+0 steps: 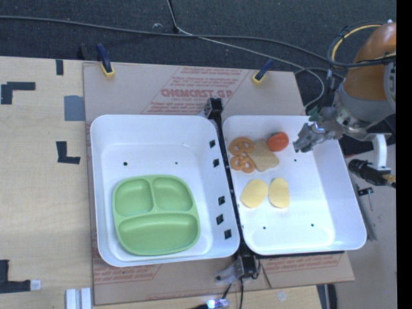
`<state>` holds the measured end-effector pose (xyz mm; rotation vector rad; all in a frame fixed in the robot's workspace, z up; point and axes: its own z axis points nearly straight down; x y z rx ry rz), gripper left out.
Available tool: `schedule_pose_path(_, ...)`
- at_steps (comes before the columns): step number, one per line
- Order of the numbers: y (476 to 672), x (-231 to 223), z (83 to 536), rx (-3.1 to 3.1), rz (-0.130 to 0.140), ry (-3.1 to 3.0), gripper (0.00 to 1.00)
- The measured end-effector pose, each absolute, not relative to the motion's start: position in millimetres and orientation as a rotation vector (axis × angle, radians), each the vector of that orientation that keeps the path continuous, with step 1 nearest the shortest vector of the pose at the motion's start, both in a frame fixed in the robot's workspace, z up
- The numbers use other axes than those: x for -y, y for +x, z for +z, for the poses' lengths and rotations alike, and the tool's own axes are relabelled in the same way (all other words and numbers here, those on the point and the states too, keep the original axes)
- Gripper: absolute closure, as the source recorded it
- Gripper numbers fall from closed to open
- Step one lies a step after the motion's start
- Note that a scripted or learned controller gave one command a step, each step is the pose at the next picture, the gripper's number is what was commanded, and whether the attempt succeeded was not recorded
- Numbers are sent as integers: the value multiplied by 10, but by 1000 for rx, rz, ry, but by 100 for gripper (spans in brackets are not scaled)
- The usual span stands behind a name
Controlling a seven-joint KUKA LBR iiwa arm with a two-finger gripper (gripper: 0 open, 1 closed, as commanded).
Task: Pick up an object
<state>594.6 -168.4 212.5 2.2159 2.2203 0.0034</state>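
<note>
The right bin holds a small red tomato-like piece, a tan slab, two orange pretzel-shaped rings and two yellow oval pieces. My gripper hangs at the bin's upper right, just right of the red piece and apart from it. I see nothing between its fingers. The grey arm with its orange band comes in from the right.
The left bin carries a green divided plate. A black divider with clips runs between the bins. Cables cross the dark floor behind the bench. Blue-and-yellow clamps pin the cardboard base.
</note>
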Motion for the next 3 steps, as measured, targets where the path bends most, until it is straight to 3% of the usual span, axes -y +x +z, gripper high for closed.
schedule_pose_path(3,5592,84,2261,-2231,1,2215,100)
